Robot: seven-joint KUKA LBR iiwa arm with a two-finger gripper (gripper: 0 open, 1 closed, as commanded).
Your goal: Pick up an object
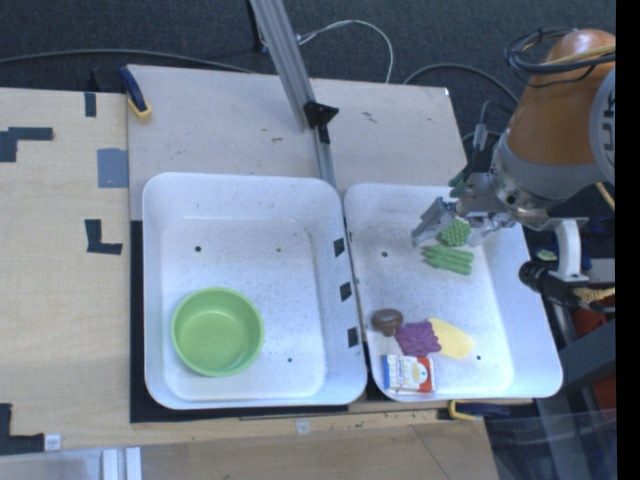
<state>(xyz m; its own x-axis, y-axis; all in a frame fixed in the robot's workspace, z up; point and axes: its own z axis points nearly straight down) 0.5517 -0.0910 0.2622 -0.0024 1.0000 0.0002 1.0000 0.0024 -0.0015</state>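
My gripper (pixel 458 224) hangs over the back of the right bin (pixel 520 368), its two grey fingers (pixel 431 221) spread apart. A small knobbly green object (pixel 458 233) sits in the gap between them; I cannot tell whether the fingers touch it. Just in front of it a long green vegetable-like piece (pixel 447 259) lies on the bin floor. Nearer the front edge of this bin lie a brown round piece (pixel 387 320), a purple bunch (pixel 418 338), a yellow piece (pixel 455 342) and a small white and red carton (pixel 408 373).
The left bin (pixel 240 218) holds a green bowl (pixel 217 331) at its front left. A slanted grey metal post (pixel 290 53) stands behind the divide between the bins. Cables run across the dark floor at the back.
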